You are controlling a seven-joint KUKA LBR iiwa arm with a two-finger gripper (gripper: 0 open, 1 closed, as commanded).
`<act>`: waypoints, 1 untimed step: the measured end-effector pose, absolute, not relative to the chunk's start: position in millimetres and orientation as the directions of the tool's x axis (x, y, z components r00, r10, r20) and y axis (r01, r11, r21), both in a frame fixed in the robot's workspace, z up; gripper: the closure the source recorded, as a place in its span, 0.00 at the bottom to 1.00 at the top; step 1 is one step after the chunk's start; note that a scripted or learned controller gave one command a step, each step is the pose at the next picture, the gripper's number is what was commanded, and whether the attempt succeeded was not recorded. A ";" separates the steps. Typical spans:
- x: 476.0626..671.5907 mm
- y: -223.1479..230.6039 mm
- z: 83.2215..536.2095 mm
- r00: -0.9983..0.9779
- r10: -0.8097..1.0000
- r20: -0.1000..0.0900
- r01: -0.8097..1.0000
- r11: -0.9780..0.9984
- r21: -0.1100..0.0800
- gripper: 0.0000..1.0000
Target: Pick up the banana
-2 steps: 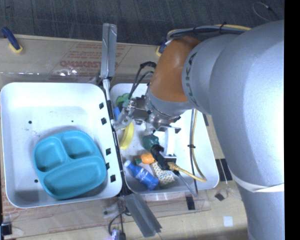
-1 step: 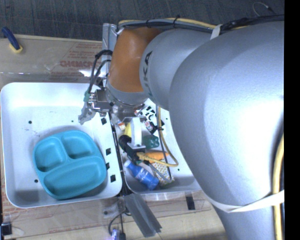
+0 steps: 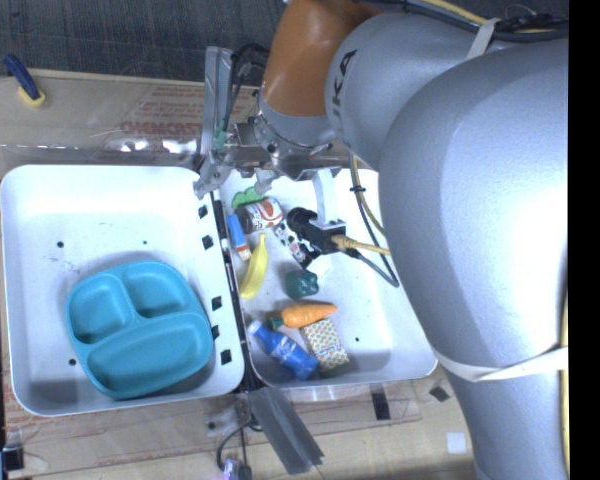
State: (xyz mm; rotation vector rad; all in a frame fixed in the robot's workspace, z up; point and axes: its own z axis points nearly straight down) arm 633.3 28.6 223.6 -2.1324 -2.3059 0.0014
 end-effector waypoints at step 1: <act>560.4 3.5 190.8 -0.086 0.996 0.000 0.996 0.086 -0.005 0.00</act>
